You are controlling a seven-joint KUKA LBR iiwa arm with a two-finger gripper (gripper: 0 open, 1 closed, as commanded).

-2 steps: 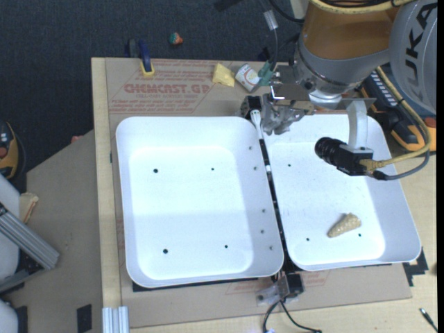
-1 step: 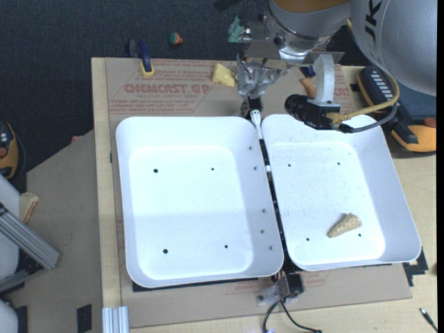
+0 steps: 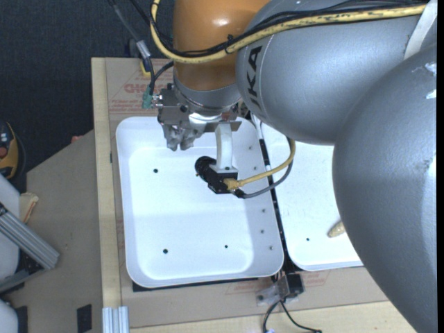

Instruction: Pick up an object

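White plastic of the left bin (image 3: 180, 255) lies under the hand (image 3: 182, 141), which I see hanging over its far side; whether it is spread or pressed together I cannot tell. A tan object (image 3: 336, 229) (partly hidden by the arm) lies in the right bin (image 3: 312, 252).

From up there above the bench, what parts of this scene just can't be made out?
- Right bin: the grey arm covers most of it, so much of its floor is hidden.
- Tan object in the right bin: the arm cuts it off, so its shape and kind are unclear.
- Tool over the left bin: seen from above under the orange band, so whether it grips anything cannot be told.
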